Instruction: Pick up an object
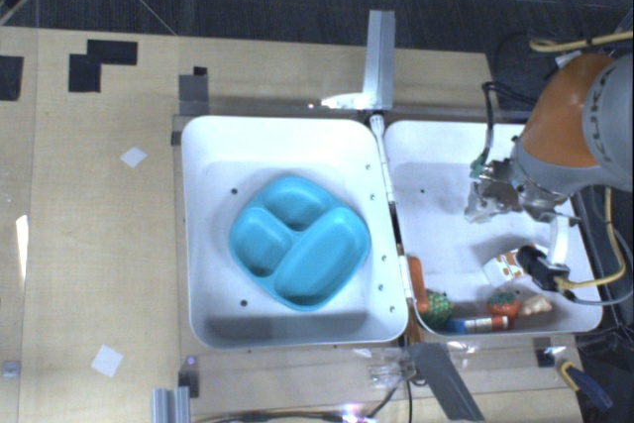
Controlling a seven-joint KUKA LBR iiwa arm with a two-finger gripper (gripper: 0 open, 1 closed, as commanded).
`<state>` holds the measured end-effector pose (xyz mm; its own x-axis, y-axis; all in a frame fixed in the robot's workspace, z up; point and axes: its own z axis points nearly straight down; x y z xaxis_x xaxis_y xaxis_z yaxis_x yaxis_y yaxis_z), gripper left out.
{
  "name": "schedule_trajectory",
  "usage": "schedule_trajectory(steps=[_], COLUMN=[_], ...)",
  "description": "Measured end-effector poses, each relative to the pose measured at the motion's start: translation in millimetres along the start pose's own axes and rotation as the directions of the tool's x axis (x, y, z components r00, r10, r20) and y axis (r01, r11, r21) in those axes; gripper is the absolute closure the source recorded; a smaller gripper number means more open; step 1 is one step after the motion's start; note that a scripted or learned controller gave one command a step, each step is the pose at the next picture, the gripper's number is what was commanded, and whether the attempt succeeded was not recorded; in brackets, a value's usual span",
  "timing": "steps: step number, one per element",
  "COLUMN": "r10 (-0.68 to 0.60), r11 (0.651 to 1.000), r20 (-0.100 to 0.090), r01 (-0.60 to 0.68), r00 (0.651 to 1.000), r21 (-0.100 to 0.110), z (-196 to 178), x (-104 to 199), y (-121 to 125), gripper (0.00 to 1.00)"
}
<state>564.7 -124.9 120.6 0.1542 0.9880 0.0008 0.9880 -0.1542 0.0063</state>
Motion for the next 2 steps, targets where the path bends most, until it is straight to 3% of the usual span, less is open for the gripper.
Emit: schedule_trajectory(steps=[1,2], r10=[0.0,-0.188], r11=[1.0,0.982], r20=[0.0,0.0], r01=[0.0,0.188], r00=[1.0,0.982], r21=[0.0,0.002], z=[0.0,-7.3], x=[0.0,-61.6], y=[0.0,-44.7], gripper=[0.0,0.0])
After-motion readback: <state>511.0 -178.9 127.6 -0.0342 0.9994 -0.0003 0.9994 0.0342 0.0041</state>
